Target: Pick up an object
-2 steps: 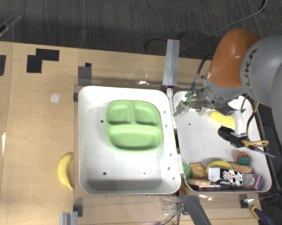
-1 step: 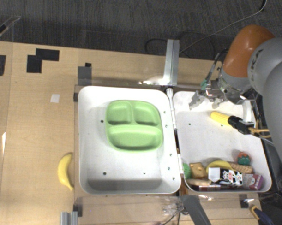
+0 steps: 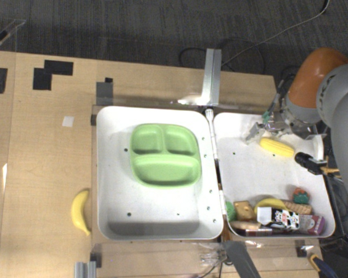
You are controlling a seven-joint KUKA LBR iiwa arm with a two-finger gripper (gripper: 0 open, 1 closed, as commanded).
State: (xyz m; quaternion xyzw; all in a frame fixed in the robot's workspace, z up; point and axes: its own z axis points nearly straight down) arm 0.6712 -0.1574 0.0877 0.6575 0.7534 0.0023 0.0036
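Two white bins (image 3: 105, 161) (image 3: 241, 166). One green divided plate (image 3: 164, 154), left bin. One corn cob (image 3: 276, 147), right bin. Two bananas: one on the table (image 3: 80, 211), one in the lower-right pile (image 3: 272, 203).

Green divided plate (image 3: 164, 154): smooth matt plastic. White bins (image 3: 107, 179): smooth, slightly glossy plastic. Bench (image 3: 42, 159): pale matt wood.

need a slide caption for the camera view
End effector beside the corn cob in the right bin; green tray in the left.
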